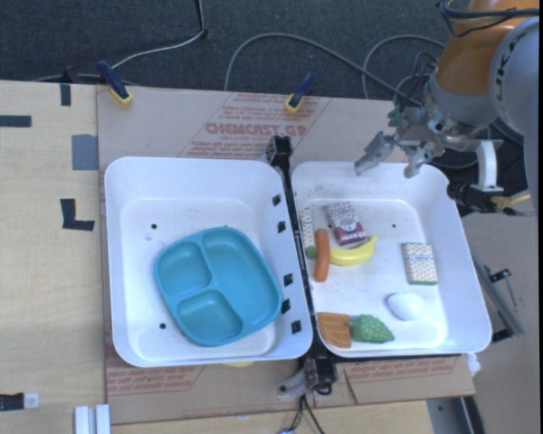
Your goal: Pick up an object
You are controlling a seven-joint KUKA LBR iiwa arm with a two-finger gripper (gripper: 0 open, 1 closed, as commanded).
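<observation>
My gripper (391,159) hangs above the far rim of the right bin (462,269), its two grey fingers spread open with nothing between them. Below it in that bin lie a red-and-white packet (345,223), a yellow banana (354,252), an orange carrot (321,254), a small patterned box (420,263), a white oval object (404,306), a green broccoli piece (372,329) and an orange waffle-like piece (334,328). All of them lie apart from the gripper.
The left bin (131,242) holds a blue divided plate (217,284). A black divider (288,233) with clips runs between the bins. Cables (253,48) trail over the dark floor behind the bench. Yellow clamps (114,81) pin the cardboard sheet.
</observation>
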